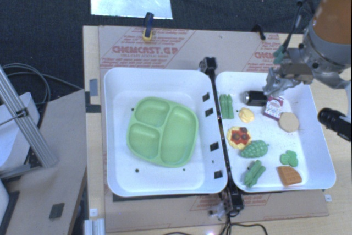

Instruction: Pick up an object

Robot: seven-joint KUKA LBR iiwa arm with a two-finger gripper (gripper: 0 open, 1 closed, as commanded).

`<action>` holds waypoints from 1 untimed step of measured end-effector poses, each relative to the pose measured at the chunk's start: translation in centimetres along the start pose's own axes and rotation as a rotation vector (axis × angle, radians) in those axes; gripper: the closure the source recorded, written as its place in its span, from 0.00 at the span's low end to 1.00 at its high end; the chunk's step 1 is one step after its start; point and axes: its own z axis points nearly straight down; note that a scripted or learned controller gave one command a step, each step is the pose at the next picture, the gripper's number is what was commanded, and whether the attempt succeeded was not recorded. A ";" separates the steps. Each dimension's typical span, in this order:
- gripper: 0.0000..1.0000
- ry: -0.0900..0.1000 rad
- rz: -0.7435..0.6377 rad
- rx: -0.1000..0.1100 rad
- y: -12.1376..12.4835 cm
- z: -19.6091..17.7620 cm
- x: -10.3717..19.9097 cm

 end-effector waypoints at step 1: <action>1.00 0.002 0.006 0.024 -2.4 20.1 4.7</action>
